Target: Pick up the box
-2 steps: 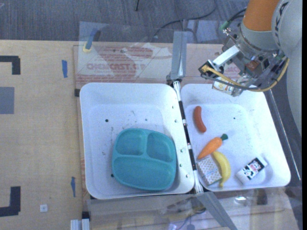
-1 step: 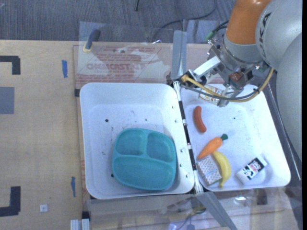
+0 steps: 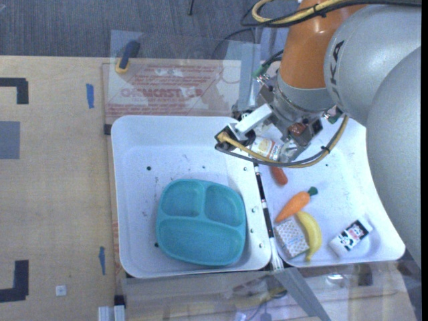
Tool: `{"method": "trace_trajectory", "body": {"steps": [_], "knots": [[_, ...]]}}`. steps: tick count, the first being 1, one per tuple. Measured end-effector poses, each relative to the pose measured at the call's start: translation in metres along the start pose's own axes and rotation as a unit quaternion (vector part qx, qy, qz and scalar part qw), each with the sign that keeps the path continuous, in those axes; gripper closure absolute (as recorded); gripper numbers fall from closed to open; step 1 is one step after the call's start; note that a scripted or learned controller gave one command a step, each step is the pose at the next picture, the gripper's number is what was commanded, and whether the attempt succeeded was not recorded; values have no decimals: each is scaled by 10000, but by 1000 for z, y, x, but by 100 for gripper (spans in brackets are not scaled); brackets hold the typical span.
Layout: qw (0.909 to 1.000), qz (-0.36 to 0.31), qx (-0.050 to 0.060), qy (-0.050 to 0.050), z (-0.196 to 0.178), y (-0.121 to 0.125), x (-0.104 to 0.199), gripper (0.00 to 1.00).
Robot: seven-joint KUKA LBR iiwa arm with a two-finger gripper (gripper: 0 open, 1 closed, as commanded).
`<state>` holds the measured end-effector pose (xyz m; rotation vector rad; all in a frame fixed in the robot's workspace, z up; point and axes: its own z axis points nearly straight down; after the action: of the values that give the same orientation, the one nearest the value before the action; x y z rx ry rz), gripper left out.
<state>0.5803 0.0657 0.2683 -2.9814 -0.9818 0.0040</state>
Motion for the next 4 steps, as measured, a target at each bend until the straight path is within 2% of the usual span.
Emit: {"method": "trace_trajectory", "body": {"steps": [1, 2, 3, 4], "knots": [[9941, 1083, -14, 9, -68, 14, -29, 100], [9918, 1280, -8, 5, 16, 1, 30, 100], [9977, 682, -11, 11, 0, -70, 64, 100], [9917, 1282, -7, 3, 36, -68, 61, 100]]}}
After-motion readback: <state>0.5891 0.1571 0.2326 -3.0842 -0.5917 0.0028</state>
